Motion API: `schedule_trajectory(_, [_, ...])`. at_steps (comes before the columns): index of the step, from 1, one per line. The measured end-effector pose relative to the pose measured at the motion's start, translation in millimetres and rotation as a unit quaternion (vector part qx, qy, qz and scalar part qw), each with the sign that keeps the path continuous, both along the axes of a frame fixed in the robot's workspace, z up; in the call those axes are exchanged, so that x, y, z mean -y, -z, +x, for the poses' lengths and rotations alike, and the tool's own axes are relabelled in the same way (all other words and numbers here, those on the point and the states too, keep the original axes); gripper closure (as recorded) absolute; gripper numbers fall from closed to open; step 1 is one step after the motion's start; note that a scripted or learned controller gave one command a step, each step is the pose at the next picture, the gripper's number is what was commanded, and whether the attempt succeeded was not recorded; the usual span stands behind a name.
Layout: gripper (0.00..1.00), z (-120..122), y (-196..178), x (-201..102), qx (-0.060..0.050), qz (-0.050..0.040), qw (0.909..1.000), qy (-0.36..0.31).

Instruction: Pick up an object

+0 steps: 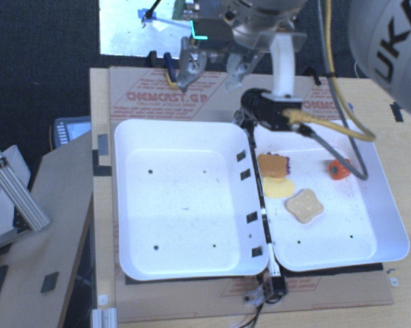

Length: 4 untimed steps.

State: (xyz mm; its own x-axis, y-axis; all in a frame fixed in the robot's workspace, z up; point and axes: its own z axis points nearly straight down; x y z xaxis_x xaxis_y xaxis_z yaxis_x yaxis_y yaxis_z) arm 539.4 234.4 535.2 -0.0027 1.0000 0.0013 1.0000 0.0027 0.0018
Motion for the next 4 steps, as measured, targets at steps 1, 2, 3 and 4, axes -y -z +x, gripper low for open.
schedule_trajectory(1, [0.00,-56,100,0,-0.006,-0.0026,1.0000,-0.002])
schedule_trajectory(2, [1.00,-52,83,0,0.000,0.0004,1.0000,-0.002])
schedule_trajectory(3, [1.00,-56,353,1,-0.008,-0.0039,1.0000,0.001])
schedule_trajectory(4, [1.00,-51,253,0,0.004,0.0018,1.0000,0.000])
